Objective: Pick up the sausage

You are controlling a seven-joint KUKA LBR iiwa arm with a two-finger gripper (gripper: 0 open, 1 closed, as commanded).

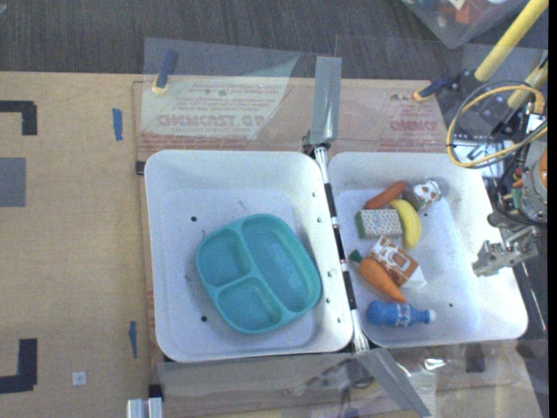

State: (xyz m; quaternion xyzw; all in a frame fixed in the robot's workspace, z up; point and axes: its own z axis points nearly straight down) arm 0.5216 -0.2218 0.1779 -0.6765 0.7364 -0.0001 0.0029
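Small reddish-orange toy sausage [384, 195] lies slanted at the back of the right white bin [487, 320], touching the yellow toy banana [407, 221] and speckled green block [379, 224]. Judged light, stiff plastic, smooth and likely slippery; pinch across its midsection. Gripper [500, 255] hovers over the bin's right edge, jaws' state unreadable

To the left of my jaws, a yellow banana [407, 222] lies in the right bin [470, 320], with a carrot [381, 279] and a blue bottle [398, 314] below it. Farther left, a teal divided plate [256, 273] sits in the left bin [174, 190].
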